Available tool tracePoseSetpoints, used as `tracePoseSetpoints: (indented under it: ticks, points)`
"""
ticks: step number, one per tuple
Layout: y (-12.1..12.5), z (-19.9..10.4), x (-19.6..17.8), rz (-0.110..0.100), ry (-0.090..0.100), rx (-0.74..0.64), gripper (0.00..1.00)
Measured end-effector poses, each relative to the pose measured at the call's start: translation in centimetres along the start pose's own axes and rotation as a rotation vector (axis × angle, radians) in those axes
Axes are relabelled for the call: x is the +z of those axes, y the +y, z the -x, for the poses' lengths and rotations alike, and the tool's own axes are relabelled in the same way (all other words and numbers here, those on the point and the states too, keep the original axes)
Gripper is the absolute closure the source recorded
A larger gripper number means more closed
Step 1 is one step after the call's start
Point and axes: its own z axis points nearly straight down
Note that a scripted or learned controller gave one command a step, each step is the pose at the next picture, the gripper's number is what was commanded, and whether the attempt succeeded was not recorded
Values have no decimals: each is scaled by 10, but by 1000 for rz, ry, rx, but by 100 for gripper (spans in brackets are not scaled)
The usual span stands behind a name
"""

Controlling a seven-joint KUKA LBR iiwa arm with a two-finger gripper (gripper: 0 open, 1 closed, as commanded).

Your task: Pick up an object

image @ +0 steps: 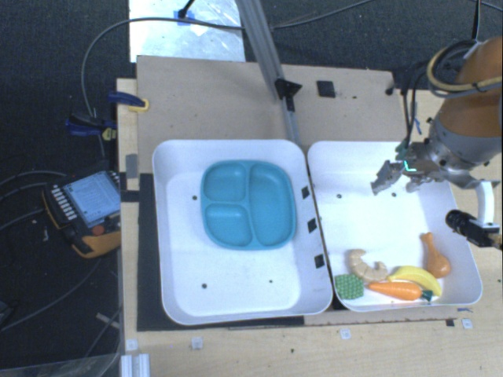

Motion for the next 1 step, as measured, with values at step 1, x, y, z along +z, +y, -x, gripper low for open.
tracePoseSetpoints:
  ticks: [1]
  points:
    - [1, 0, -1, 3, 0, 0, 0]
